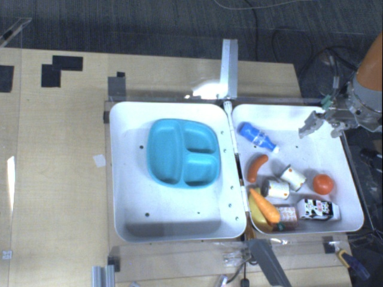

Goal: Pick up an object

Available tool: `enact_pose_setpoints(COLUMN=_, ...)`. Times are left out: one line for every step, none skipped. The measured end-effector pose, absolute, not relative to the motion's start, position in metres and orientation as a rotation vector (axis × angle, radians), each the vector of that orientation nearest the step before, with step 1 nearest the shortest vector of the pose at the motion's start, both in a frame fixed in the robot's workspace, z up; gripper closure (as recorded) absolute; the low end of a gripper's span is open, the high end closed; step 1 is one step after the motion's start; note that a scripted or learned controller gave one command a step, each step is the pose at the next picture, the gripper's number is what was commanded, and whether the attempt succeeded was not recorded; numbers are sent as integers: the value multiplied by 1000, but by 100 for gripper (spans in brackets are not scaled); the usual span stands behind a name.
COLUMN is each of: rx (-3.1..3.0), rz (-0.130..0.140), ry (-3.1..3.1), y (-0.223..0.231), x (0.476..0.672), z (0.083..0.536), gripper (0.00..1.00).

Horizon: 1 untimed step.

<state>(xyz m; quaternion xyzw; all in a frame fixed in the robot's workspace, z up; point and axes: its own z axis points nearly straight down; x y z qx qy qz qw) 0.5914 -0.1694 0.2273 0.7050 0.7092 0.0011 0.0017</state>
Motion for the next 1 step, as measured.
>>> enact_pose_setpoints(rx=1869, rz=5, ry=2515, y=-174, x=595, z=267, gripper=0)
